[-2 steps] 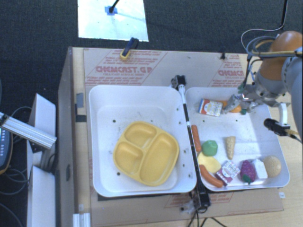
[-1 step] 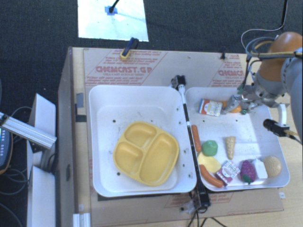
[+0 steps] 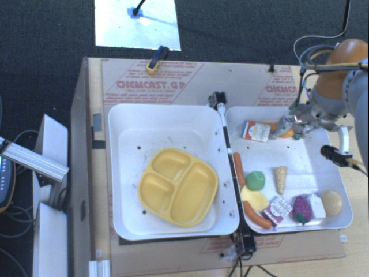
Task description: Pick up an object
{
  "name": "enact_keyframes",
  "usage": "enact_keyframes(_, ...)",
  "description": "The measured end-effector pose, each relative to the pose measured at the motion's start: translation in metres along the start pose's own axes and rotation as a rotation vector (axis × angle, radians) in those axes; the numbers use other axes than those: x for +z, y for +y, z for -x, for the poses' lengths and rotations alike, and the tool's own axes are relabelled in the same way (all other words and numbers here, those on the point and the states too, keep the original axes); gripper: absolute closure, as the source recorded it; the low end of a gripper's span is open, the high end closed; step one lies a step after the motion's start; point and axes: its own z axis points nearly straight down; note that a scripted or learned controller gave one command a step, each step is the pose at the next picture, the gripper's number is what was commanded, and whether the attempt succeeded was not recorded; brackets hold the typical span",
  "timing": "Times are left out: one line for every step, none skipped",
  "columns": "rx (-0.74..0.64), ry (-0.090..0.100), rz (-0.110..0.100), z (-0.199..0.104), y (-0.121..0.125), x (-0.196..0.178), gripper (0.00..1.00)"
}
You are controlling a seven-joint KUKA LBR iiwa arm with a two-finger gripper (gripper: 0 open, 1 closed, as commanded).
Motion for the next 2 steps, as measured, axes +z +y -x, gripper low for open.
enact_keyframes(0.0, 0.0, 0.0, 0.0, 0.0, 0.0, 0.0)
enact_keyframes(0.002, -0.002, 0.01, 0.001, 0.002, -0.016, 0.0)
